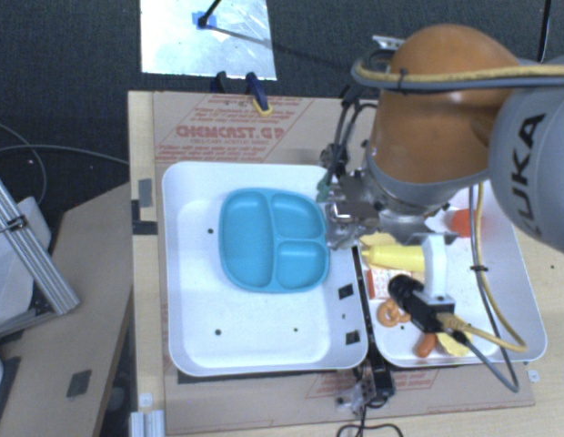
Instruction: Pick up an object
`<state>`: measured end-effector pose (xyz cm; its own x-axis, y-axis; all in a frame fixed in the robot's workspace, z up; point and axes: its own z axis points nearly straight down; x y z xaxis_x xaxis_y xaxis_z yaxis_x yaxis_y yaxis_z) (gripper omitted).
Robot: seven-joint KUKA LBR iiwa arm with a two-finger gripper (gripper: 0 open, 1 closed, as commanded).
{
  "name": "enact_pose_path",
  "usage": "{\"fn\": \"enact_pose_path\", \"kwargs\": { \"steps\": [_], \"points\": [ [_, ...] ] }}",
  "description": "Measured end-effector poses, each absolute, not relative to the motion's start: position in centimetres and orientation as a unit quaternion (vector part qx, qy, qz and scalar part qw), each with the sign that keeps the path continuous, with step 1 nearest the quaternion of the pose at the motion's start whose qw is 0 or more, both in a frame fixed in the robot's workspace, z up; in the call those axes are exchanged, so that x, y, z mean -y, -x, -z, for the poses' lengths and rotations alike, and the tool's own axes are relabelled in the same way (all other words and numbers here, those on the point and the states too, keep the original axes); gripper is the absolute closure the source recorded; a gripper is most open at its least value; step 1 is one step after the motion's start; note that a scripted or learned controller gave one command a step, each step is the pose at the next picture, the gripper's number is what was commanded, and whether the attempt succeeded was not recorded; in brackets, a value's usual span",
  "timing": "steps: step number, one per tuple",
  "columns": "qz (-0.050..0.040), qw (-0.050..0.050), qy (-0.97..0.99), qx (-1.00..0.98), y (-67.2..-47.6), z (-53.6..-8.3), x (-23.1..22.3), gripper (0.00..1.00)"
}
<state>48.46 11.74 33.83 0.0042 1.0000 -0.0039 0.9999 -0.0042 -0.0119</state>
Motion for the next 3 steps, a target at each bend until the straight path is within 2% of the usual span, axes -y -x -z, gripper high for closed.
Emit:
{"fn": "enact_pose_path", "kwargs": {
  "steps": [1, 2, 3],
  "points": [
    [-0.0009, 0.0, 0.708, 0.706, -49.4, -30.5, -9.2, 1.0],
    [0.0051, -0.005, 0.708, 0.706, -48.7, -43.1, -4.1, 1.0],
    [-0.0001, 0.001, 0.703, 0.711, -49.1, -38.4, -11.9, 1.0]
  ]
}}
